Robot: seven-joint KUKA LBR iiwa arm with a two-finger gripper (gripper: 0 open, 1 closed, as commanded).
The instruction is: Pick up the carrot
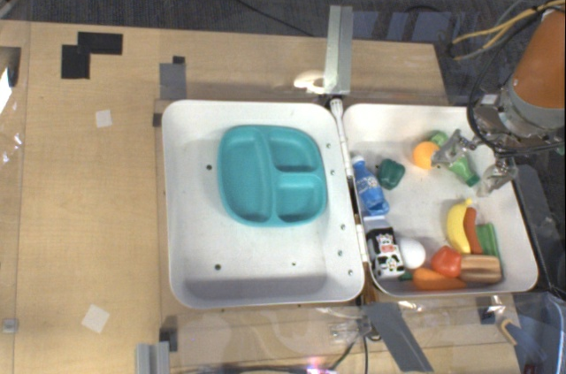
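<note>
A wooden bench point(80, 213) fills the left of the frame, its surface smooth and pale. Left of centre sits a shallow white bin point(186, 275) with rounded corners, holding a glossy teal plastic divided plate point(270, 173) (three compartments). To its right lies the second white bin point(522, 275), crowded with toy food. Along its left wall stands a blue bottle point(370, 191), with a dark green rounded piece point(390, 173) just beside it. Lower down lie a small black-and-white carton point(384, 253) and a white egg shape point(412, 255). The carrot point(436, 279), a smooth orange taper, lies at the bin's bottom edge, below a red tomato shape point(446, 260). A curved yellow banana point(457, 225) lies above. At upper right, the metal gripper point(478, 164) hovers with its fingers spread wide, holding nothing, well apart from the carrot.
</note>
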